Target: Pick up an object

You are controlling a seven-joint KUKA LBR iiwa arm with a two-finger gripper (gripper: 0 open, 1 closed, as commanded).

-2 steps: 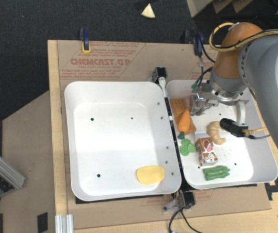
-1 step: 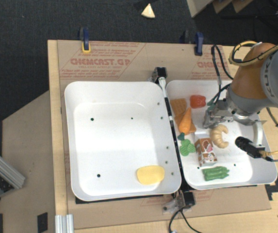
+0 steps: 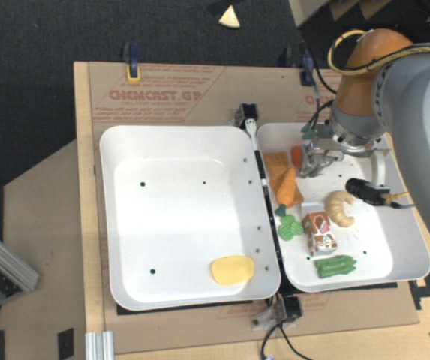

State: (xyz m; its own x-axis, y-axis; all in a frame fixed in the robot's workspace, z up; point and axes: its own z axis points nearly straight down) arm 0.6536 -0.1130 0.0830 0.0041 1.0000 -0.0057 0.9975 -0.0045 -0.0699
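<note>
My gripper (image 3: 311,163) hangs low over the far part of the right bin (image 3: 395,265), reaching in from the right. Just left of it lie an orange carrot-like piece (image 3: 287,187), an orange block (image 3: 274,161) and a small red piece (image 3: 296,154); whether it touches any of them I cannot tell. Nearer the front of that bin are a tan croissant (image 3: 340,207), a red and white carton (image 3: 320,232), a small green leafy piece (image 3: 290,227) and a green flat piece (image 3: 335,265).
The left bin (image 3: 124,201) holds one yellow oval piece (image 3: 233,270) near its front right corner. A black ridge (image 3: 263,193) divides the two bins. Both stand on a brown board (image 3: 162,88) held by clamps at the back.
</note>
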